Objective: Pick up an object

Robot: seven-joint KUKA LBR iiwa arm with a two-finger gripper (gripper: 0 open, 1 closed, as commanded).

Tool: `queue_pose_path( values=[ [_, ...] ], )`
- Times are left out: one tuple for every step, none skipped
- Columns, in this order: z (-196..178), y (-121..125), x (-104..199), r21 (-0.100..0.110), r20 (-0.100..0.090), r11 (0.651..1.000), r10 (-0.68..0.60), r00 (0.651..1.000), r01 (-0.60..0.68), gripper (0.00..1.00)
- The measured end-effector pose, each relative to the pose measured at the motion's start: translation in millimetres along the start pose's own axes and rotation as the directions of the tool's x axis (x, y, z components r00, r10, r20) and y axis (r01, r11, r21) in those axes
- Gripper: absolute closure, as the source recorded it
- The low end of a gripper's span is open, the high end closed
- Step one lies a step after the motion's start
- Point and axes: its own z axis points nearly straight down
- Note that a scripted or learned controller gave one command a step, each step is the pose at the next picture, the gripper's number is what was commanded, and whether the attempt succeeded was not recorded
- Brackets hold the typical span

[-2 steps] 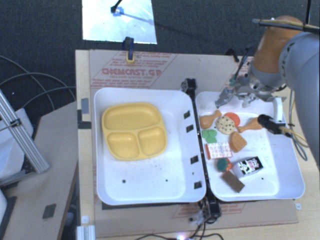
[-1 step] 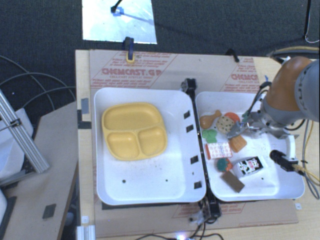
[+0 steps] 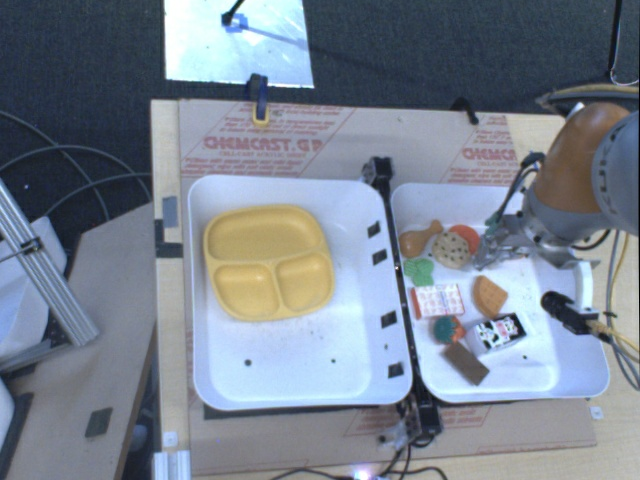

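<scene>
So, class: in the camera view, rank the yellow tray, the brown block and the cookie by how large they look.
1. Yellow divided tray, by far the largest.
2 and 3. Brown block and cookie look about alike; too close to rank.

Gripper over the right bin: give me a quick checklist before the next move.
1. Gripper above right bin: ok.
2. Something between its fingers: cannot tell.
3. Closest candidates, the cookie and the orange wedge, lie unobstructed: ok.
4. Drumstick, green piece, card and milk carton crowd the bin's left side: not ok for a clean single pick.
5. Yellow divided tray sits in the left bin, clear of the arm: ok.
</scene>
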Motion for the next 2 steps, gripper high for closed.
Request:
queue_pose_path(
  values=[
    [0.5,-0.2,0.1,0.001,0.0,1.0,0.0,1.0,0.0,0.0],
    [16.3,-76.9,3.3,0.01,-0.002,1.0,0.003,1.0,-0.003,0.0]
  ],
)
